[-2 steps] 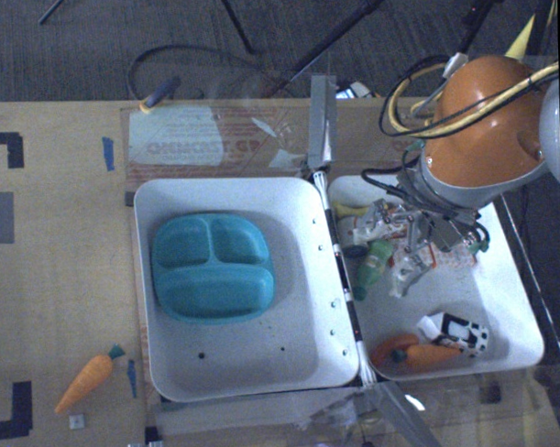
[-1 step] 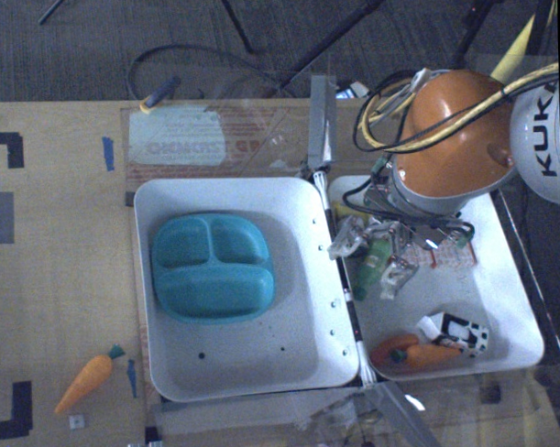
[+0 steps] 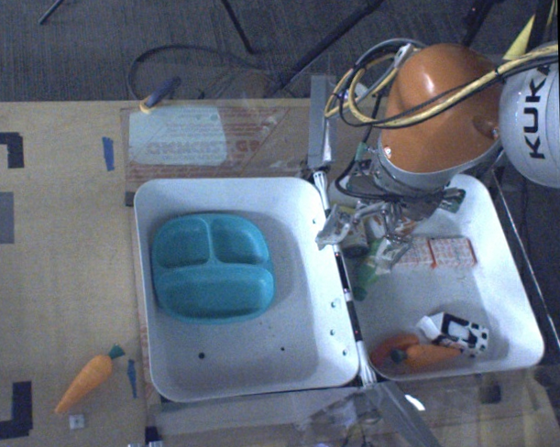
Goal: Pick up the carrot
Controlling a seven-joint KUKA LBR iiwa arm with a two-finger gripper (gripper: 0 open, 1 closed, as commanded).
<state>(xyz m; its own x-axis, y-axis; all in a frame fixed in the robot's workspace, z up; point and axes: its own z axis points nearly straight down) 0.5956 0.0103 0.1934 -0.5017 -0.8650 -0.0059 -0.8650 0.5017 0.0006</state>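
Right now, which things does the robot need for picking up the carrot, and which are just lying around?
For the job:
- carrot in the right bin
- gripper above that bin

Just lying about:
- teal divided plate in the left bin
- second carrot on the bench, left of the bins
- black-and-white toy beside the carrot
- green item under the gripper

Pincer (image 3: 365, 241) above right bin (image 3: 510, 256); carrot (image 3: 422, 354) apart
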